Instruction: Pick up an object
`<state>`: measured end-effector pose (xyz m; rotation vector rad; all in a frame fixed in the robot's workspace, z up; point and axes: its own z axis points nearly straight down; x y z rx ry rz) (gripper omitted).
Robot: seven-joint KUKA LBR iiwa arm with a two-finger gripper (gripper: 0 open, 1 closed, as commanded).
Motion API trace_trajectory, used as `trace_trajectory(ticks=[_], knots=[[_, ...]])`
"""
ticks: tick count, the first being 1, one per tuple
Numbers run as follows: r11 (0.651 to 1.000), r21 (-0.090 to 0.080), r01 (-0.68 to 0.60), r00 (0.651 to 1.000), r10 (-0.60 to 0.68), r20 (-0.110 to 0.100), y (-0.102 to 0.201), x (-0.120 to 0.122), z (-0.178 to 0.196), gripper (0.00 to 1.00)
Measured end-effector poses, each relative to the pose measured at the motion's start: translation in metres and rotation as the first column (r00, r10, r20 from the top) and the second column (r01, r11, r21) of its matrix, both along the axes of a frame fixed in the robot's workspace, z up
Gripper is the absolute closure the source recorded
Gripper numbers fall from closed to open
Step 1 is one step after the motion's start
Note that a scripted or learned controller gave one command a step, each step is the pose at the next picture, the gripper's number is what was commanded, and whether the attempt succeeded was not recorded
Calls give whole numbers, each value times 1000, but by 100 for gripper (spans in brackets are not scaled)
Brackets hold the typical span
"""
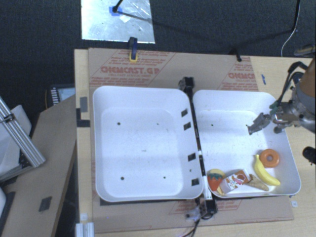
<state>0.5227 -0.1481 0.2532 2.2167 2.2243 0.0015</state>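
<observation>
Several small objects lie along the near edge of the right bin [232, 107]. Among them are an orange ring [269, 157], a yellow banana [265, 172], a red-and-white packet [234, 180] and a red-orange fruit [215, 178]. My gripper [266, 127] hangs over the right bin's far right part, above and behind the orange ring. Its fingers stand open with nothing between them, one finger [256, 124] pointing left and down. It touches none of the objects.
The left bin [143, 95] sits beside the right one, with a black clipped divider [193, 137] between them. Both rest on a cardboard sheet [148, 68]. A foil sheet [117, 14] lies beyond the bench, and cables run across the top.
</observation>
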Motion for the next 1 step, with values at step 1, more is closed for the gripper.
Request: trace_trajectory(ticks=[1], knots=[[1000, -3, -4, 1000, 4, 17, 16, -23, 133, 0]])
